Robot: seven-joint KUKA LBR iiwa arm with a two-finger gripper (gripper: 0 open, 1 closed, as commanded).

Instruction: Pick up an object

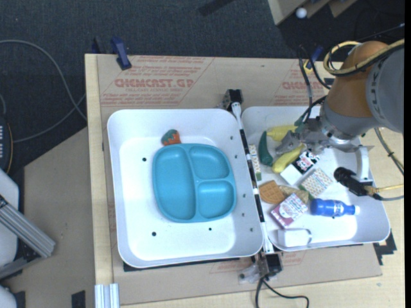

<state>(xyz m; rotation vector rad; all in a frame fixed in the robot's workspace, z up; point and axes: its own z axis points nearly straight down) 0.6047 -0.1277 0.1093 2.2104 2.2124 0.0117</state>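
White plastic, two shallow bins on a cardboard-topped bench (160, 76). Near edge of right bin (379, 226): a pale, clear-looking item (297, 237) at 6 o'clock. Just beyond it, a pink packet (288, 209) and a blue bottle (331, 207) lying on its side toward 3 o'clock. A tan cracker-like piece (271, 190) sits by the divider at 9 o'clock, a patterned white sachet (316, 181) mid-bin. Left bin (128, 172) holds a blue divided tray (194, 181), centre, with a small orange-and-green object (171, 136) touching its rim at 11 o'clock. Farther back, yellow banana-like pieces (286, 156) crowd the right bin at 11 o'clock. Gripper (309, 147) low beside them, under the grey-orange arm (359, 88); grasp state cannot be told.
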